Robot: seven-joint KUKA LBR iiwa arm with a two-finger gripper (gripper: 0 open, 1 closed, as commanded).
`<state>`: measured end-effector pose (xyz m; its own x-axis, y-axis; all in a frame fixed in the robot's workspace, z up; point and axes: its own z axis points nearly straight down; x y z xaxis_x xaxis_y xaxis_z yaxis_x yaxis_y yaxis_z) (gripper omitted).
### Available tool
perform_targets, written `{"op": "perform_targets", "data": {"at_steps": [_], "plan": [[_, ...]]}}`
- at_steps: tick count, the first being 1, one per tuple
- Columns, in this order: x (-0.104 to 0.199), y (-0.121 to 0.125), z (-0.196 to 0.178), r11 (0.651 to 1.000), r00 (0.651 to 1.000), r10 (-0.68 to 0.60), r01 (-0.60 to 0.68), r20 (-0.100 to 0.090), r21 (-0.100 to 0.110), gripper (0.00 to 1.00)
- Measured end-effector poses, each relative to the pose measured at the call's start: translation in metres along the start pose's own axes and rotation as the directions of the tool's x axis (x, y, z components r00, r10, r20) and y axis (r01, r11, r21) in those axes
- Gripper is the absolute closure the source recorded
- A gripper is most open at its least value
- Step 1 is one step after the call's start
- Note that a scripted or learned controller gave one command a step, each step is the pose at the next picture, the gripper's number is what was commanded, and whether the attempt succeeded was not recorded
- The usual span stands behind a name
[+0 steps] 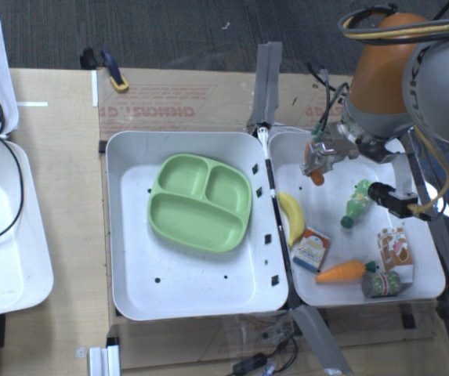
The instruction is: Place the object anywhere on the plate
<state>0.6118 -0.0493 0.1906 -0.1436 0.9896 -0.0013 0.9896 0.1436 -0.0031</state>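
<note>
The counter (pixel 52 319) edge at the bottom of the view lies nearest the camera, and on it stand two shallow white bins side by side, the left bin (pixel 130 272) and the right bin (pixel 436 276). In the left bin sits one green plate (pixel 200 203) with three compartments, nothing on it. The grey arm (pixel 436 69) with its orange band reaches in from the right, and its claw (pixel 316 167) hangs over the upper left corner of the right bin, just beside the divider between the bins. A small orange bit shows at its tip, but whether that is a held object or part of the tool is too small to tell, and how far the claw is open I cannot tell. The plate lies to the claw's left in the view and a little nearer the camera, across the divider, so the carry would run leftward over that rim. Loose in the right bin, from larger to smaller: one banana (pixel 291 216), its long axis running toward the camera along the divider; one carrot (pixel 340 272) lying crosswise; one green bottle (pixel 355 204) tilted; one carton (pixel 396 254); one small flat box (pixel 312 250); one can (pixel 382 283). The banana is the item nearest the claw, just below it in the view. I judge no object is on the plate yet.
</note>
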Motion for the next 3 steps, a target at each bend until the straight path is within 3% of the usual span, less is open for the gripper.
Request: {"op": "perform_targets", "data": {"at_steps": [1, 2, 3], "plan": [[0.079, 0.004, 0.0, 0.995, 0.995, -0.099, 0.099, 0.0, 0.0, 1.0], [0.148, 0.021, 0.038, 0.991, 0.991, -0.136, 0.136, 0.0, 0.001, 1.0], [0.148, 0.022, 0.038, 0.991, 0.991, -0.136, 0.136, 0.0, 0.0, 0.0]]}}
